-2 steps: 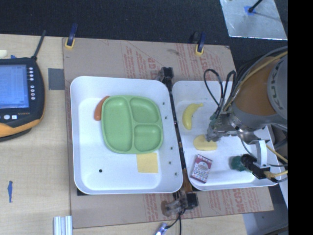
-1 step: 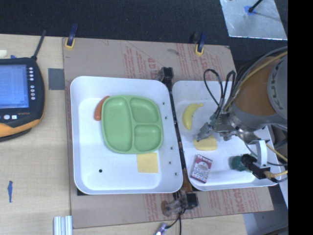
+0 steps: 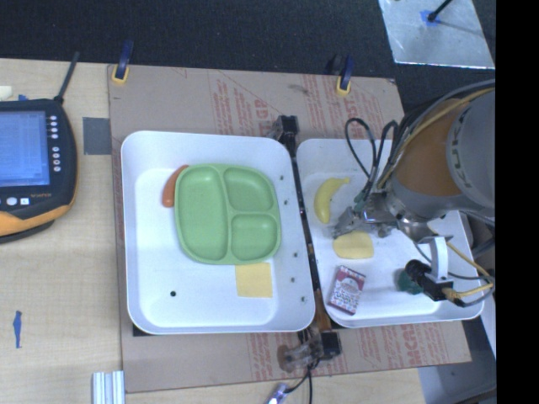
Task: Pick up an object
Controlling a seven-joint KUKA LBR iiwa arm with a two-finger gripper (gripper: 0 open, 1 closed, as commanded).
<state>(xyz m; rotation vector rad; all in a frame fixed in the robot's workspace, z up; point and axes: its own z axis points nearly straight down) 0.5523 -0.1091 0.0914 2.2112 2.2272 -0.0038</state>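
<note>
Pincer (image 3: 352, 223) just above yellow lump (image 3: 354, 246)

Two bins sit side by side on the bench. In the left bin (image 3: 139, 225) a divided plate (image 3: 227, 213) lies near the middle, a sausage (image 3: 172, 185) tucked against its left edge and a flat square (image 3: 254, 280) just before its front edge. In the right bin (image 3: 379, 312) a banana (image 3: 328, 197) lies near the left wall, a lump (image 3: 354, 245) before it, and a small packet (image 3: 346, 289) by the front left corner. The gripper (image 3: 352, 223) hangs between banana and lump. A handheld screen (image 3: 29, 167) rests at the bench's left edge.
</note>
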